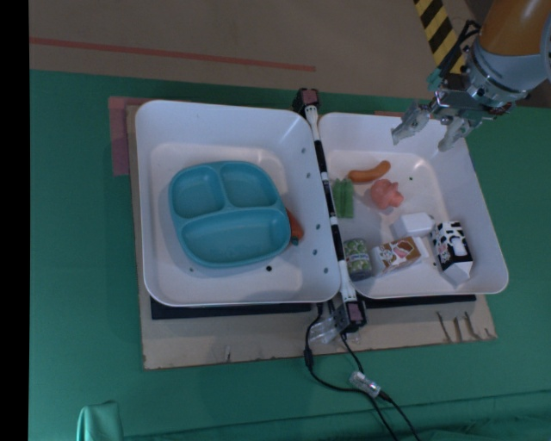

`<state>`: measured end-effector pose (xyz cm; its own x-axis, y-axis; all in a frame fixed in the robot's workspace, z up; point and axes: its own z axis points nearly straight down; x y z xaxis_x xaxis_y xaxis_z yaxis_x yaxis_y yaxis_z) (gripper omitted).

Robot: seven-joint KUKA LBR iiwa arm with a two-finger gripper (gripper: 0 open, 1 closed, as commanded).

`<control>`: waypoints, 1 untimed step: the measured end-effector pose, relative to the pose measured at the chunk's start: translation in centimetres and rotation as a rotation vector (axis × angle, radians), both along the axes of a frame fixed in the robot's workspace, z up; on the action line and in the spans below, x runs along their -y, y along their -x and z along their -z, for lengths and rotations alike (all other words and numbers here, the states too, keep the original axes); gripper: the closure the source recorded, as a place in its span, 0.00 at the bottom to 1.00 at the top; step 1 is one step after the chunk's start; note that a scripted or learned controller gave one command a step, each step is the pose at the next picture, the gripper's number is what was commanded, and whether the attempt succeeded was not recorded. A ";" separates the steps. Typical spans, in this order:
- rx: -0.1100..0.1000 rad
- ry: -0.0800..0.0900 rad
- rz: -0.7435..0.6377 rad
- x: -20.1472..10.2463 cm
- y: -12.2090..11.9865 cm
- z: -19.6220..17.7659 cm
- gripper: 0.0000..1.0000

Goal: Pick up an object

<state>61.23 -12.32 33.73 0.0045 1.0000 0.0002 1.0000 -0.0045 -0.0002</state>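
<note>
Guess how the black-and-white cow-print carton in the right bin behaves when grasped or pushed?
The black-and-white cow-print carton looks like a small toy box, so probably light and stiff. Its flat sides should suit the open gripper. It seems upright near the right bin wall, so a push may tip it.

Bench (77,258) covered in green cloth. Flat cardboard sheet (215,344) lay on cloth, dark pad (232,308) over it, pinkish edge at far left corner. Beyond bench, brown floor (215,26) with thin red line (172,53) running across. Yellow-black hazard stripe (439,26) at far right. Black cable (362,388) trailed over cloth at near edge, small silvery connector, perhaps plug. Light dim, even.
</note>
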 end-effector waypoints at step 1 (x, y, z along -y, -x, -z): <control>0.003 0.001 -0.002 -2.7 -5.3 7.8 0.00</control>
